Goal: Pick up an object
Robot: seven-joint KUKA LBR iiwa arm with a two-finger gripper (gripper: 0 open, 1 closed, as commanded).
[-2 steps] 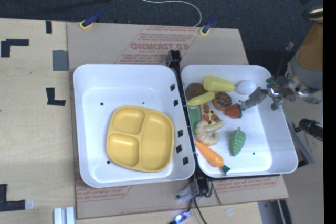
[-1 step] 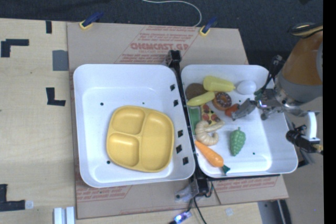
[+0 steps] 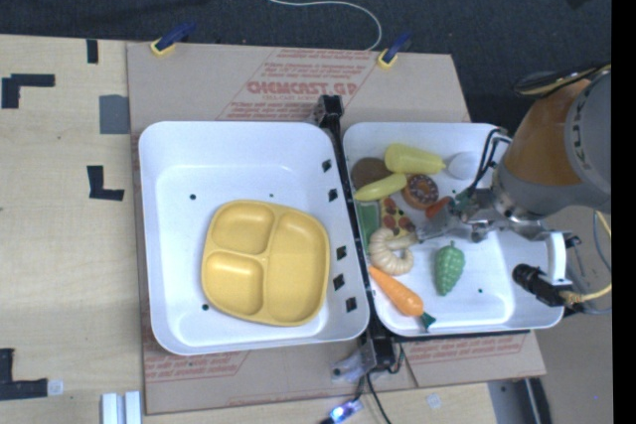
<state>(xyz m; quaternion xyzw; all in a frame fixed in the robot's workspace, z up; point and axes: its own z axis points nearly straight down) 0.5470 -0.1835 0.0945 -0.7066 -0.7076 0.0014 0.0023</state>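
Lying carrot (image 3: 396, 291), tip toward the tray (image 3: 266, 262)

cardboard sheet (image 3: 298, 84), red print, perhaps "CHEMGRAT"

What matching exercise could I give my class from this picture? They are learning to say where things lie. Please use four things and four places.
Things:
1. yellow tray
2. carrot
3. green fruit
4. yellow pepper

Places:
A. right bin, far end
B. left bin, middle
C. right bin, near edge, beside the divider
D. right bin, near half, right of the carrot

Pairs: 1-B, 2-C, 3-D, 4-A
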